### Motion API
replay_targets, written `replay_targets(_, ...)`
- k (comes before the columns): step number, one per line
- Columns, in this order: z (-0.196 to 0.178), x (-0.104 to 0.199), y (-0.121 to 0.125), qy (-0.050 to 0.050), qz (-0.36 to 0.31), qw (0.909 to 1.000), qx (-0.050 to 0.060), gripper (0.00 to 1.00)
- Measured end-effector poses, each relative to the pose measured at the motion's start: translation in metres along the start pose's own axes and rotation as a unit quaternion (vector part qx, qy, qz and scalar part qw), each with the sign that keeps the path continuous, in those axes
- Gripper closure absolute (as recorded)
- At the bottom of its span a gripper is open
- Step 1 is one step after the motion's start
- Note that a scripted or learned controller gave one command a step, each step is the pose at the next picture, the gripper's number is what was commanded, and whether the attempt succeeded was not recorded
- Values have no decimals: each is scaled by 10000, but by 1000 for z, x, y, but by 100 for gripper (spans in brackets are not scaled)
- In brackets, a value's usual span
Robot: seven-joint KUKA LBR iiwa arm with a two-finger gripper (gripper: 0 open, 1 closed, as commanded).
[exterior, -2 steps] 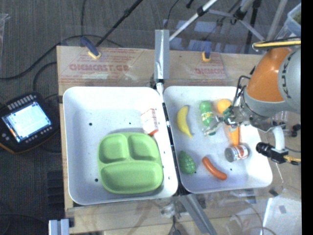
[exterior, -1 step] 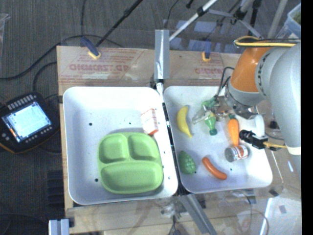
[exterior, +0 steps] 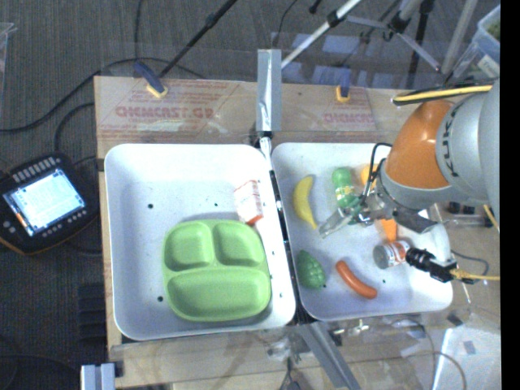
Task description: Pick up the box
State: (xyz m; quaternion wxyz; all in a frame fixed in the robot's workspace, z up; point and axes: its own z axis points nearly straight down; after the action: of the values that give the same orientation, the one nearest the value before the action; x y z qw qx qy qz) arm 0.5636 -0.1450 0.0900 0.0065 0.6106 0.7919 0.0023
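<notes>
Right now the hand (exterior: 337,220), maybe spread though I cannot tell, hovers far from the box (exterior: 249,201), so it might grab the banana (exterior: 304,201) instead.

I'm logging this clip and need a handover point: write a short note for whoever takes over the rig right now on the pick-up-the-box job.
Claw: low in the right bin, among the banana, the green bottle and a small can; whether it is open or shut cannot be made out.
Box: small, white and orange, in the left bin, against its right wall, just above the green divided tray.
Done: nothing; the box sits in the bin, ungrasped.
Left: bring the arm across to the left bin, close on the box, lift it.
</notes>
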Motion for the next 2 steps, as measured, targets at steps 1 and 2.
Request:
replay_targets(1,2,-30,73,-3,548,9985,5,0)
replay_targets(2,0,15,5,5,1037,9946,16,0)
